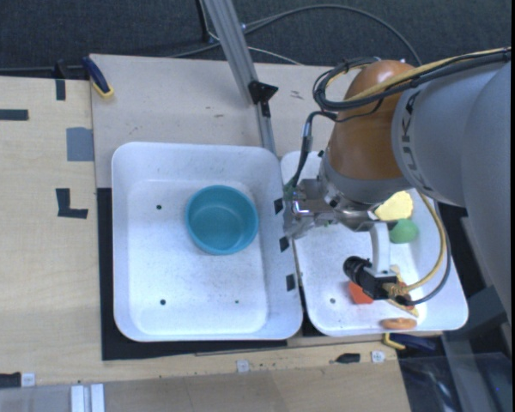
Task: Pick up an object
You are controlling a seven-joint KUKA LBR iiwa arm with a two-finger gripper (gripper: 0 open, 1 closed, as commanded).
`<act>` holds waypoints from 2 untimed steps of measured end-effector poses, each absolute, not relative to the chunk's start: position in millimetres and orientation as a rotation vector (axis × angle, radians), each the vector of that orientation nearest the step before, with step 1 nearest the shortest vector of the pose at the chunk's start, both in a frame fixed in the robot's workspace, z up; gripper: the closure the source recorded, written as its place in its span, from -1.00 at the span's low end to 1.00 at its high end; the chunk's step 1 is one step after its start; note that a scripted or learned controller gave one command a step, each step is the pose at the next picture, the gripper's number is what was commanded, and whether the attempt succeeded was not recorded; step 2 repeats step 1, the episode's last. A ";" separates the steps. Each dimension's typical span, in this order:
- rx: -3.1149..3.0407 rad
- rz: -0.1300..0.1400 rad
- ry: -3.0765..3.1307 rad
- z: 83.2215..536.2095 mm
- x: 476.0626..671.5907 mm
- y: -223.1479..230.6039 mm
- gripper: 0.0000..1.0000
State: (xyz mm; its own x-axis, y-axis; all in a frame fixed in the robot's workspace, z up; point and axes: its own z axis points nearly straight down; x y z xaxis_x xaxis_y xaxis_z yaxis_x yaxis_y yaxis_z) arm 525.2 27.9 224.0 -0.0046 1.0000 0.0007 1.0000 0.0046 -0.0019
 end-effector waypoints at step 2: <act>-2.216 0.000 -2.225 225.9 519.4 89.3 1.00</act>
